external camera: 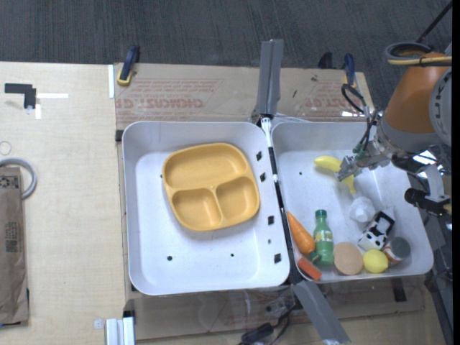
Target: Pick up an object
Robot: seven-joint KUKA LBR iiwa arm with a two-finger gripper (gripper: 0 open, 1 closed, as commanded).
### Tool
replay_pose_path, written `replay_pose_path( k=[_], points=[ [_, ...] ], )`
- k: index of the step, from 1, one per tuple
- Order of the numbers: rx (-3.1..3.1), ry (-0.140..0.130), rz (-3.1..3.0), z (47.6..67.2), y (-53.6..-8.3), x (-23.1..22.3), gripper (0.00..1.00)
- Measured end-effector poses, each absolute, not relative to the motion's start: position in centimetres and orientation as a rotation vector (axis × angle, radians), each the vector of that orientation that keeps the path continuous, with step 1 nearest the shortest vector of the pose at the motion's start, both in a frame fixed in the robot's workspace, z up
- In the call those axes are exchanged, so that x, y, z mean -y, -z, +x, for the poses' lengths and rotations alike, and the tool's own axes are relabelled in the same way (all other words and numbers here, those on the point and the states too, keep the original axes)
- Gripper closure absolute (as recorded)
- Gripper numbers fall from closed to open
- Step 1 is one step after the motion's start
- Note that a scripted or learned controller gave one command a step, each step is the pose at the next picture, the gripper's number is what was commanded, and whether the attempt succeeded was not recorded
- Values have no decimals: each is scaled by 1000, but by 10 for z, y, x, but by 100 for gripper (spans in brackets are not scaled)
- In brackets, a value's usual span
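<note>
At the near edge of the right bin [424, 261] we see a cluster of small things: a red piece [309, 268] by the front left corner, a tan round object [348, 258], a yellow lemon [375, 261] and a grey-topped item [396, 249] in a row along the front. Just behind these we find an orange carrot [300, 233] lying along the left wall, a green bottle [323, 237] standing beside it, a black-and-white object [377, 228] and a white crumpled thing [361, 209]. Farther back in the same bin lies a yellow banana [328, 164], close to the gripper [350, 169], which reaches in from the right and sits low over the bin floor; we cannot tell how its fingers stand, nor whether they have hold of anything. In the left bin [140, 264] we see a yellow three-compartment plate [210, 185] resting toward the middle, tilted a little. Beyond both bins lies a brown cardboard sheet [194, 95].
</note>
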State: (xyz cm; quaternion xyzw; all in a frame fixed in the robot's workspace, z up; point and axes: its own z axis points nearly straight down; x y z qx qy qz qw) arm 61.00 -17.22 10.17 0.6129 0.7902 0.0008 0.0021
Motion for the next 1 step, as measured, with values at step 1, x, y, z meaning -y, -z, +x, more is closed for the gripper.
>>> replay_pose_path(
  k=[1],
  points=[
    [-2553, 0, 1826, 628, -208, 151, 100]
  ],
)
